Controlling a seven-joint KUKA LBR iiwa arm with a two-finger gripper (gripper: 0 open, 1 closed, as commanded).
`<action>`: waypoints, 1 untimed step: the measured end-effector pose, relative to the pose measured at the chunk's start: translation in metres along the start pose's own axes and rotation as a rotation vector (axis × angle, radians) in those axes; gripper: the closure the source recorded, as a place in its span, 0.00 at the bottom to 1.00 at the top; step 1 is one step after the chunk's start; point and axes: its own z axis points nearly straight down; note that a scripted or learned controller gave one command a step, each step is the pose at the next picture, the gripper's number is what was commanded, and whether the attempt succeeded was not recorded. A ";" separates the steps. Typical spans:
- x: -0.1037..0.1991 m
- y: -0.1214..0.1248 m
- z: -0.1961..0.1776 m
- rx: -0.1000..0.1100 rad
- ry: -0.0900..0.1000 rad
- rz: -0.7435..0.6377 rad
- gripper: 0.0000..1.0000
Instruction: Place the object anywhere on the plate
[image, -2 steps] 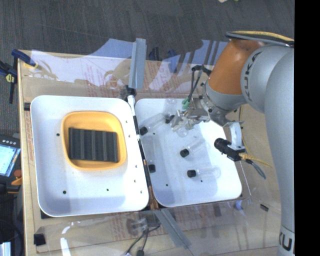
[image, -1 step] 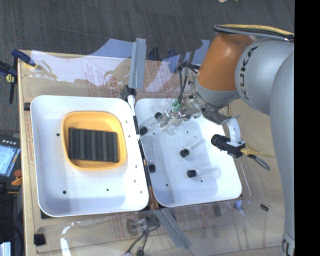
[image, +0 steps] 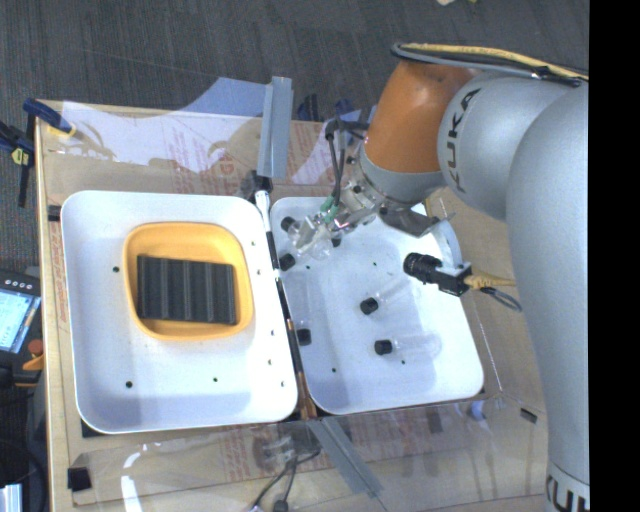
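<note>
Pincer (image: 318, 228) tips blurred; arm (image: 520, 150) cut off at right.

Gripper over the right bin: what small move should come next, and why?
Probably lower toward a vial in the right bin to pick it. The gripper sits at that bin's far left corner, no object visibly in it, while the yellow plate in the left bin waits.

A yellow plate (image: 186, 240) with a dark ribbed centre lies flat in the left bin. Three small clear vials with black caps (image: 369, 305) lie scattered in the right bin.
</note>
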 end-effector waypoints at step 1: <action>0.009 0.022 0.020 -0.002 -0.001 -0.106 1.00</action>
